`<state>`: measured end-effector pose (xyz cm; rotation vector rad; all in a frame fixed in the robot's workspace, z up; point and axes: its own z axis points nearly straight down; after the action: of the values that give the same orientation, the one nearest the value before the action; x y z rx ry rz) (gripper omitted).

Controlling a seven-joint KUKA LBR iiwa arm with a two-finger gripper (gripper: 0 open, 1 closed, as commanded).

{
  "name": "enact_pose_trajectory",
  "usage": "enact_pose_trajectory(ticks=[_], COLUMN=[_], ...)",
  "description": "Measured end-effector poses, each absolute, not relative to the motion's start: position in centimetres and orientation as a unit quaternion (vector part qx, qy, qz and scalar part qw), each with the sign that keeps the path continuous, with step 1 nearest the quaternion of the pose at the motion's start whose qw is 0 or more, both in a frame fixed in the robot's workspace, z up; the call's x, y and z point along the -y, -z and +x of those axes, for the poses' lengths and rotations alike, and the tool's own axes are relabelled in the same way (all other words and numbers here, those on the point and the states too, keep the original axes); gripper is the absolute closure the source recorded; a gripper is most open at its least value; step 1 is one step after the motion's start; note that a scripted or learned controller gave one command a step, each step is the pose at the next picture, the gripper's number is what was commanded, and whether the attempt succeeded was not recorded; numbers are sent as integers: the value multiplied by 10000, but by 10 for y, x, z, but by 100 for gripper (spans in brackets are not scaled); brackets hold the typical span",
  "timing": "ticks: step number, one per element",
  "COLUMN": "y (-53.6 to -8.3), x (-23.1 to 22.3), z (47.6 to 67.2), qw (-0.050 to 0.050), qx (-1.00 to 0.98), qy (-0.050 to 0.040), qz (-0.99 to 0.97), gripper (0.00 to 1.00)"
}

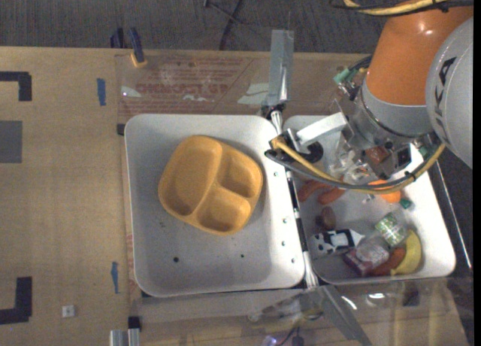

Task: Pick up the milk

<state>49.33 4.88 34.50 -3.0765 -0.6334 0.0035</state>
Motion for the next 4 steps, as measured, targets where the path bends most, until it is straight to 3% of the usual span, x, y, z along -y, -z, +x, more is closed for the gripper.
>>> enact_pose_trajectory(ticks=[1,2,3,4], y=[-345,-338,-229,-118], x=[-50,-28,-129,-227], z=[493,488,478,480], qw=[4,7,10,32], qx=[2024,2330,2687,1998], qy=[-18,-24,-25,16], qz=[-9793,-9725,-9632,-9798], gripper=[0,0,0,0])
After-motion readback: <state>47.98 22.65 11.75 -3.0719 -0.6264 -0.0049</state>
